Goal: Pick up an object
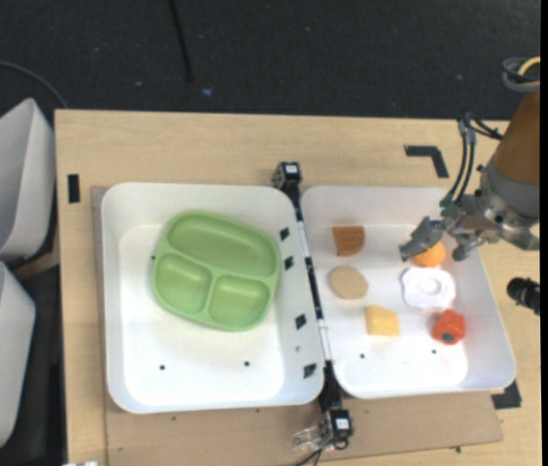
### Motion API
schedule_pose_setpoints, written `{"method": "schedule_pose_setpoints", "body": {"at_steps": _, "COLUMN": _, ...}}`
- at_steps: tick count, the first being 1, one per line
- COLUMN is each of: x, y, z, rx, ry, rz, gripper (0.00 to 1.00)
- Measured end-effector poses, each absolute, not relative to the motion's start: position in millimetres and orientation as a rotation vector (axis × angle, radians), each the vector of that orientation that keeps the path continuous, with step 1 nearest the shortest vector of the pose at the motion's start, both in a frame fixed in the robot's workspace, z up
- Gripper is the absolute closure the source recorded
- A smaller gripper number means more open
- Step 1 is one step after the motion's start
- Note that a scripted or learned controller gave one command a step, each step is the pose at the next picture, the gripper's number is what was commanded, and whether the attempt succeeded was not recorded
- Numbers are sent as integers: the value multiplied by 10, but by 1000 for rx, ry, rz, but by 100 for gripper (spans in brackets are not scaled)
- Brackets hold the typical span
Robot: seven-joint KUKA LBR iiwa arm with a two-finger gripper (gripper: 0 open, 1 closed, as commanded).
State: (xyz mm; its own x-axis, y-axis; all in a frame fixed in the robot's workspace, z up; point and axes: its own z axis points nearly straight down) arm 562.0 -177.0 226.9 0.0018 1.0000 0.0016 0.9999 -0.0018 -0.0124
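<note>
My gripper [440,245] hangs over the upper right part of the right bin [352,382]. Its two grey fingers are spread apart, so it is open. A small orange fruit [432,256] shows just below, between the fingers, and seems to rest on the bin floor. Right under the fruit lies a white round piece [427,287]. A red pepper-like toy [449,327] sits lower right, with a yellow wedge [383,321] to its left. Further left are a tan round biscuit [349,282] and a brown block [349,240].
The left bin [128,377] holds a green divided plate [218,270]. A ridge with black clips [305,289] separates the two bins. White containers [2,192] stand off the bench at the left. The arm's orange band [520,144] rises at the right edge.
</note>
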Motion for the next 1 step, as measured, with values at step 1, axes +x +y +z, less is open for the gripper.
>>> {"method": "schedule_pose_setpoints", "body": {"at_steps": 1, "x": 5647, "y": -1764, "z": 2344, "rx": -2220, "ry": -2224, "rz": 0, "gripper": 0}}
